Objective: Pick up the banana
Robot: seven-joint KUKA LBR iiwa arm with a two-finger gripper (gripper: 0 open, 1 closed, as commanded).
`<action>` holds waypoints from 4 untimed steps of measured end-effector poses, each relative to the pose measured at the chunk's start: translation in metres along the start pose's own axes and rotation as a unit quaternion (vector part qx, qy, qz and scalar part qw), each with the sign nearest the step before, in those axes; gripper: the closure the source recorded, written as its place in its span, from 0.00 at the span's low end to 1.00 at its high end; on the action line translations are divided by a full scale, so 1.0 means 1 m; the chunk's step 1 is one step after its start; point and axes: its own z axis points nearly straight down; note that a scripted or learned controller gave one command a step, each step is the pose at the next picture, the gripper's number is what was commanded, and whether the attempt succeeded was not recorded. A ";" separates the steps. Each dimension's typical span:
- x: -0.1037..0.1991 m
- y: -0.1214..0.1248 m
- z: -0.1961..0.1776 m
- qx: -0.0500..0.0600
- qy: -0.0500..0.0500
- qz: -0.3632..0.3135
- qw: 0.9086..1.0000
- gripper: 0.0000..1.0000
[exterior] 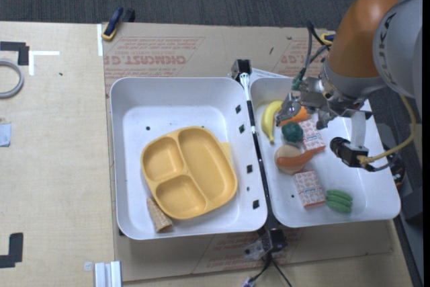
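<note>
So the arm (376, 37) comes in from the right side and its pincer (290, 111) hangs over the upper left part of the right bin (376, 208). Honestly I can't tell if the pincer is apart or together, the wrist hardware and cables sit right on top of it from this angle.

The banana (269, 120) lies just to the pincer's left, up against the bin's left wall, curving top to bottom. Nothing shows it being held; it looks like it's lying on the bin floor.

Right under the pincer tip there's a small dark green round thing (292, 132), and a bit of an orange piece (302, 115) peeks out just beside the pincer on its right. Below the pincer sits a red-and-white carton (312, 140), then an orange and cream object (294, 156) lower still. Further down from the pincer there's a second red-and-white carton (310, 188), with a green veggie-looking thing (338, 201) next to it.

Well off to the pincer's lower left, in the left bin (134, 205), there's a yellow divided plate (189, 173) with three compartments, and a small tan waffle-textured piece (160, 215) touching its lower left edge.
</note>
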 end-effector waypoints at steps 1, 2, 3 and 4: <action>0.067 0.008 0.000 0.000 0.000 0.046 0.999 0.00; 0.061 0.036 0.000 0.000 0.000 -0.032 1.000 0.00; 0.064 0.002 0.000 0.001 0.000 -0.020 1.000 0.00; 0.057 0.031 0.000 -0.001 0.000 -0.167 0.986 0.00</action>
